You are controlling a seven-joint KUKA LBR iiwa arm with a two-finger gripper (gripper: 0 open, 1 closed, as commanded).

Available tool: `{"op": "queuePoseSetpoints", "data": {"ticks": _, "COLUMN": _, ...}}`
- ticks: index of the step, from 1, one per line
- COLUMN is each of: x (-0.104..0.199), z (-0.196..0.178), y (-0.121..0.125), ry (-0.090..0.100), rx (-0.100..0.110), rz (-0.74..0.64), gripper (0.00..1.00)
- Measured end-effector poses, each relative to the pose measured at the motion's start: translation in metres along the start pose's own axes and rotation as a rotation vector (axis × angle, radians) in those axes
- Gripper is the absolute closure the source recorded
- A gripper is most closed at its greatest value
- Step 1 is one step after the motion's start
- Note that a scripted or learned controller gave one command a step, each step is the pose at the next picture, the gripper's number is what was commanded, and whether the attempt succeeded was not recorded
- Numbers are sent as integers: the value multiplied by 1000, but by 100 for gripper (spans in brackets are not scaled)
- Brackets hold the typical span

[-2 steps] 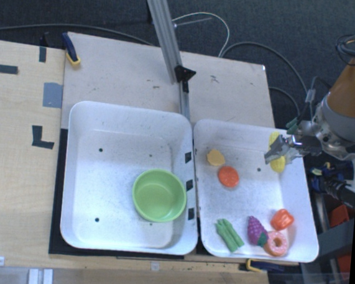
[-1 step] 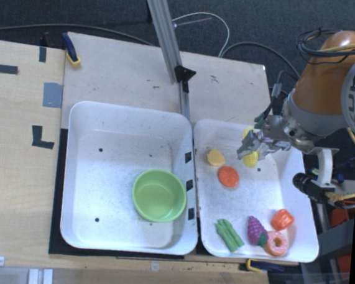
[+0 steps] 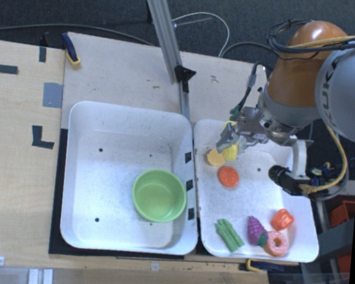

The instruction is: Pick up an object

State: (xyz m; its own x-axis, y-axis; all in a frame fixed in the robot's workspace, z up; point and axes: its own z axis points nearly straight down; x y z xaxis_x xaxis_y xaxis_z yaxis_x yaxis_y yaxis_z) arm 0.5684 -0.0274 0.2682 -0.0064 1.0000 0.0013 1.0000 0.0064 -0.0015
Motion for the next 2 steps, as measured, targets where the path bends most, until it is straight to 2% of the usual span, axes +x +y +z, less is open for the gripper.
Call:
{"op": "queuePoseSetpoints", "data": {"ticks": 1, "x": 45, "z": 18, "y": 21, "ry": -1, "rx": 1, "rz": 1, "gripper": 100}}
{"op": "queuePoseSetpoints", "data": {"ticks": 2, "x": 93, "z": 14, "y": 40, "ry": 0, "rx": -1, "rz": 0, "gripper": 100}}
